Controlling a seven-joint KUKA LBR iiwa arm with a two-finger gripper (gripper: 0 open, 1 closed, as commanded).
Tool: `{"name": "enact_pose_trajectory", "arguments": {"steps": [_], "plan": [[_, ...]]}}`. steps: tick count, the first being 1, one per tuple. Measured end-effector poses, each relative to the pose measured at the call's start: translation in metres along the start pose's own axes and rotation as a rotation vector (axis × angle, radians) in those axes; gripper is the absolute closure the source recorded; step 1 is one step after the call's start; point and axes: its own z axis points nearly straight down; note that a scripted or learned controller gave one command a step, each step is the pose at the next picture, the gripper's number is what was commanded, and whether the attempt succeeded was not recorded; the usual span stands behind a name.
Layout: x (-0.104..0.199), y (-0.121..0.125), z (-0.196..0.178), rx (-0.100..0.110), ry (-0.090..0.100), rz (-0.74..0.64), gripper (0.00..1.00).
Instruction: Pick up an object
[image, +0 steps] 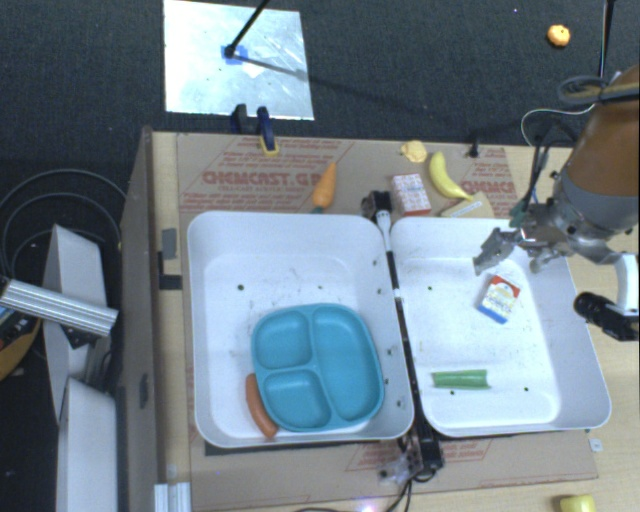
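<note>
In the right bin (570, 400) a small white carton with a red and blue label (499, 298) lies near the upper middle. A green bar (460, 379) lies lower down on the bin floor. My gripper (497, 248) hangs over the bin's upper part, just above and left of the carton, and nothing shows between its fingers. In the left bin (215, 300) sits a blue divided plate (317, 366) with an orange sausage (259, 405) at its lower left corner.
Behind the bins on the cardboard lie a carrot (324, 187), a small patterned box (411, 193), a banana (445, 177) and a yellow piece (414, 151). A black divider (393, 280) runs between the bins. A black part of the arm (606, 315) overhangs the right rim.
</note>
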Motion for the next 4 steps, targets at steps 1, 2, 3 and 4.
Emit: {"name": "enact_pose_trajectory", "arguments": {"steps": [1, 2, 3, 4], "plan": [[-0.056, 0.016, 0.135, 0.009, 0.0, 0.006, 0.0], [-0.054, 0.02, 0.116, -0.003, -0.001, 0.001, 1.0], [-0.012, -0.003, 0.074, -0.002, 0.002, -0.004, 1.0], [0.013, 0.002, 0.031, -0.004, 0.001, -0.004, 1.0]]}}
